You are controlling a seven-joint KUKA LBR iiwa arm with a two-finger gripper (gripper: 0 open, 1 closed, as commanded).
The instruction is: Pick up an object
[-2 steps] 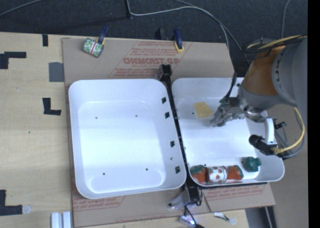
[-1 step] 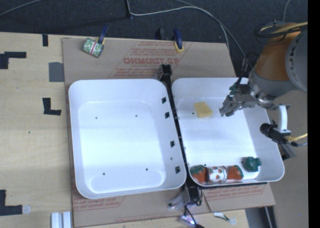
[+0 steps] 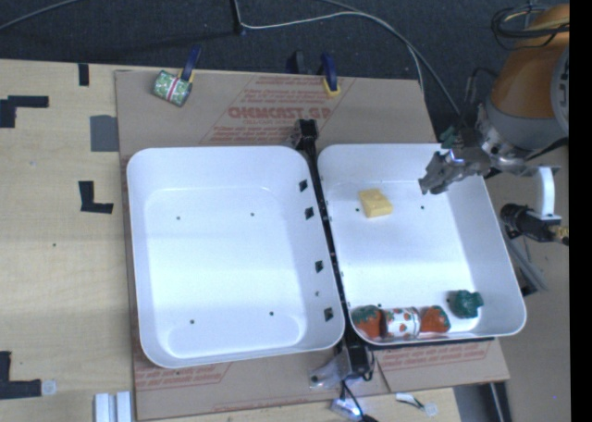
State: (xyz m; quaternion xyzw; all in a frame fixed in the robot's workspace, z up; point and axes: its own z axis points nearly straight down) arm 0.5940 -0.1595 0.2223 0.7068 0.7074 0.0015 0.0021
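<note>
Down at the right bin's [image 3: 481, 226] near edge sit small toys [image 3: 402, 321], with a yellow block [image 3: 375, 204] mid-bin. Gripper [image 3: 437, 178] hangs over the far right rim; can't tell its state.

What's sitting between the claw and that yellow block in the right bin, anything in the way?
Nothing visible. The claw hangs over the right bin's upper right edge, and the yellow block lies to its left on bare white floor. The other small objects are crowded along the bin's near edge, well off that path.
</note>
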